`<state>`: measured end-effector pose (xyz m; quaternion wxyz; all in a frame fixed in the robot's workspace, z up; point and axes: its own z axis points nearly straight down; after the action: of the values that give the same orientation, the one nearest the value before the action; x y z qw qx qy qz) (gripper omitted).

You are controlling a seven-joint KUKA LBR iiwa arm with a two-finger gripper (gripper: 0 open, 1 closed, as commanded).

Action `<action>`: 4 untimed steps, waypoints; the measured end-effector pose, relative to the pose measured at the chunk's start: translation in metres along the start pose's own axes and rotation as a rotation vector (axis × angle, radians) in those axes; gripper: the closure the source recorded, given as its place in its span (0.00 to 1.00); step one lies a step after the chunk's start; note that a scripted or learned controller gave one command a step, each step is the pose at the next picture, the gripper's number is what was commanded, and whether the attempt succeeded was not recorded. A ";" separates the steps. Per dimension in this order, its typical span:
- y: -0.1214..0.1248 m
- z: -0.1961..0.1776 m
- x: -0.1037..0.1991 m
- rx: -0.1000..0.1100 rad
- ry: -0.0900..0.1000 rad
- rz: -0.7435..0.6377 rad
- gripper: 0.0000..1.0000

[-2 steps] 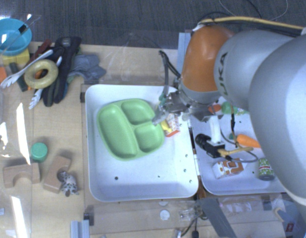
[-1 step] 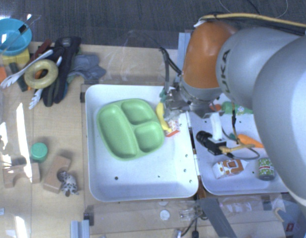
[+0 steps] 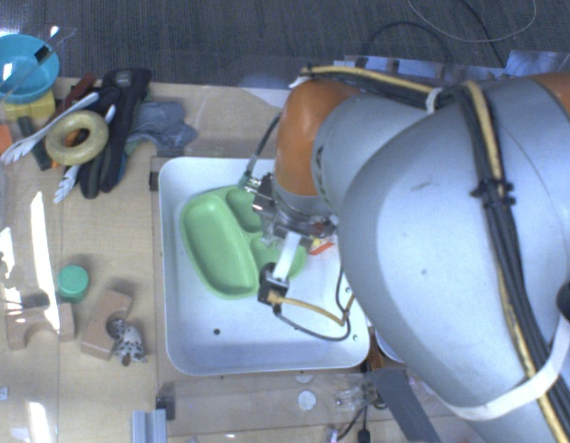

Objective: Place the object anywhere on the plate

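blue bowl [image 3: 17, 63] top left | yellow ring [image 3: 77, 137] beside black glove [image 3: 114, 132] | green cap [image 3: 73, 282] near wooden block [image 3: 108, 321]

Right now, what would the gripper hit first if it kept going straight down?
Probably the right side of the green divided plate, which lies in the white bin below the gripper; depth is unclear.

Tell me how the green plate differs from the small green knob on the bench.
The plate is large, oblong and pale green; the knob is small, round and darker. The plate lies in the white bin, partly under the arm; the knob stands on the bench, uncovered. Both are green.
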<state>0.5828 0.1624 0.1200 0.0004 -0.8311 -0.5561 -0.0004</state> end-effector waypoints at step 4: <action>0.013 0.015 0.068 0.027 -0.037 0.347 1.00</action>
<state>0.6213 0.2203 0.1049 0.0013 -0.9144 -0.4042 0.0224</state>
